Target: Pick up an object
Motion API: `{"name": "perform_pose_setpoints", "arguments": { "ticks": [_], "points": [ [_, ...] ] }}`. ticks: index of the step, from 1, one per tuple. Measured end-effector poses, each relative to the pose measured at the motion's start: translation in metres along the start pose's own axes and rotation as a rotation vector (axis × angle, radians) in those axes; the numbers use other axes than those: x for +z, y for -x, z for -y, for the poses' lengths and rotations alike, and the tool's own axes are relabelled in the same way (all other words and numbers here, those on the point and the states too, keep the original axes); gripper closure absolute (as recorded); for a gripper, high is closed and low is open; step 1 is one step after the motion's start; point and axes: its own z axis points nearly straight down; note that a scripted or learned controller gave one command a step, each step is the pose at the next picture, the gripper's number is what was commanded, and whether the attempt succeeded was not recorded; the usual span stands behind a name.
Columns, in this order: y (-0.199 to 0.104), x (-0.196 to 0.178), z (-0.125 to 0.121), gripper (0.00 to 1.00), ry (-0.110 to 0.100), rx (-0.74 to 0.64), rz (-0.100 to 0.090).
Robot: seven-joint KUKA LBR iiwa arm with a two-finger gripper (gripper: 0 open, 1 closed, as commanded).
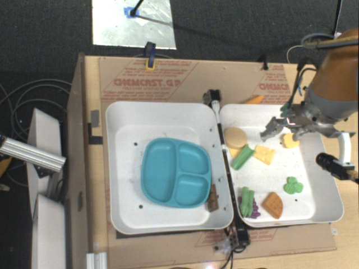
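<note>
The right bin holds several toy foods: a tan round piece, a green pickle, a yellow cheese wedge, a small yellow piece, a green broccoli, an orange slice and a green and purple bunch. My gripper hangs open over the bin's upper right part, just above the small yellow piece. Nothing sits between its fingers. One grey finger points down-left toward the cheese wedge.
The left bin carries a blue divided plate, with a brown piece by its right wall. An orange carrot lies on the cardboard behind the right bin. A black fitting juts in at the right rim.
</note>
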Motion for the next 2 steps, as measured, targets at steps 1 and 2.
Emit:
{"name": "perform_pose_setpoints", "arguments": {
  "ticks": [1,2],
  "points": [
    [0.017,0.092,-0.029,0.00,0.002,0.002,0.001],
    [0.007,0.147,-0.037,0.00,0.002,0.000,-0.001]
  ]
}}
